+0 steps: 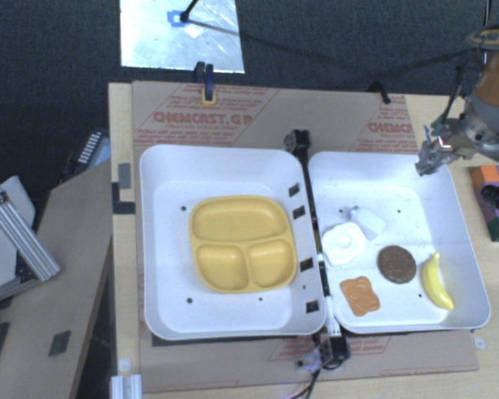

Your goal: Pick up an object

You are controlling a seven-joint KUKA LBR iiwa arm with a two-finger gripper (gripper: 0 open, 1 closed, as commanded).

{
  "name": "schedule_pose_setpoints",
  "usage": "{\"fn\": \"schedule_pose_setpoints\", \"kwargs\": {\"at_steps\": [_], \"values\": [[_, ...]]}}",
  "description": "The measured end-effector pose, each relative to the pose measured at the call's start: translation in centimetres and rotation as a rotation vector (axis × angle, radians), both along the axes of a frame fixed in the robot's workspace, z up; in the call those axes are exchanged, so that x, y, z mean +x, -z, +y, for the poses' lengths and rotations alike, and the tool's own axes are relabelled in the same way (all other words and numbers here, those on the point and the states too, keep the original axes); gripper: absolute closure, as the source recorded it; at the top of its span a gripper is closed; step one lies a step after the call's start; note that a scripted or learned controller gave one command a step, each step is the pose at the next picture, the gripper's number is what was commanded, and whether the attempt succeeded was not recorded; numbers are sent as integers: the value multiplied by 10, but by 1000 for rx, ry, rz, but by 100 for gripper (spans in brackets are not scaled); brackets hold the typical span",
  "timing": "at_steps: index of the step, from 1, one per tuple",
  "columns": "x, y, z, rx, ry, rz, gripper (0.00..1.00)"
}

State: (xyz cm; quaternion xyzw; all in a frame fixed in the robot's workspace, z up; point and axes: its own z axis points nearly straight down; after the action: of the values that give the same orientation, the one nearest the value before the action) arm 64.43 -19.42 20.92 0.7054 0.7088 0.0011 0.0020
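Observation:
The right bin holds a yellow banana, a round brown cookie, an orange toast-shaped piece and a white fried-egg piece with a small pale item beside it. My gripper hangs over the far right corner of that bin, well apart from all these objects. Nothing shows between its fingers.
The left bin holds a yellow three-compartment plate. A black divider strip runs between the bins. Coloured blocks lie on the bench to the right. A shiny sheet lies beyond the bench.

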Motion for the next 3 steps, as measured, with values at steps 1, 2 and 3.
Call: {"fn": "schedule_pose_setpoints", "kwargs": {"at_steps": [1, 2, 3], "values": [[-7, 8, 52, 3, -4, 3, 100], [-19, 1, 113, 3, -5, 3, 100], [-28, -11, 163, 3, -5, 2, 100]]}}
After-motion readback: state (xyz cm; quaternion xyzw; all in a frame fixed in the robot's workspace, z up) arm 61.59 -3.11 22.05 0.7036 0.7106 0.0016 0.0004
